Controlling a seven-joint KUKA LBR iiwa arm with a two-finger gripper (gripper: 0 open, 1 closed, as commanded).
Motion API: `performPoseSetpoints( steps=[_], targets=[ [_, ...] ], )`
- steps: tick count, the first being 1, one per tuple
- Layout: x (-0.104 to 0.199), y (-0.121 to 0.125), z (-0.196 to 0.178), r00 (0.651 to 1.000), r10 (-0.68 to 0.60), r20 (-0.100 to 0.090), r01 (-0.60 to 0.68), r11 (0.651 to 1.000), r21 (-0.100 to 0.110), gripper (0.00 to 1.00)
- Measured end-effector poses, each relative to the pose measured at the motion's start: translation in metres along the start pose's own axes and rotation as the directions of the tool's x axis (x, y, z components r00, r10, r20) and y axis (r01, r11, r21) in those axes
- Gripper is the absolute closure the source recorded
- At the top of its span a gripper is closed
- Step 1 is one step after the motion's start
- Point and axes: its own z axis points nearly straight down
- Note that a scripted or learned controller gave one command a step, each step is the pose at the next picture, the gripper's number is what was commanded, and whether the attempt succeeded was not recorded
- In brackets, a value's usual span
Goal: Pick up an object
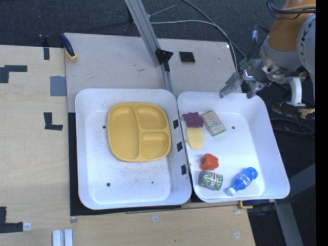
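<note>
While the gripper [239, 85] hangs over the right bin's [266, 137] rim at about 1 o'clock, nothing sits between its fingers. Whether they're apart or together I can't tell from this angle, too small and dark.

Risks, as I judge them: items are packed tight on the bin's 9 o'clock side. The purple piece [192, 119], patterned packet [213, 123] and pale yellow piece [195, 137] touch or nearly touch, so a descent there could nudge a neighbour or catch two at once. Flat ones like the packet may be too low to pinch, and fingers could close on air. The green can [210, 180] lies on its side at 6 o'clock and could roll; same w/ the blue bottle [242, 180] at approx 5 o'clock, tipped over and close to the wall, where a finger might hit the rim. The red pepper [209, 161], just above the can, is rounded and could squirt out.

Containers: the right bin holds all six candidates. The left bin [87, 147] holds a yellow divided tray [139, 131], three compartments, w/ no contents visible, sitting toward 12 o'clock. Both bins rest side by side on the bench [31, 137].
</note>
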Motion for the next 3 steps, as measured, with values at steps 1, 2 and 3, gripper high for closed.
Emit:
performPoseSetpoints(
  steps=[1, 2, 3],
  targets=[
    [-0.006, 0.003, 0.061, 1.000, 0.001, 0.001, -0.001, 1.000, 0.005, 0.00],
    [-0.014, -0.003, 0.111, 1.000, 0.001, 0.001, -0.001, 1.000, 0.005, 0.00],
    [-0.014, -0.001, 0.149, 1.000, 0.000, 0.000, 0.000, 1.000, -0.005, 0.00]
  ],
)
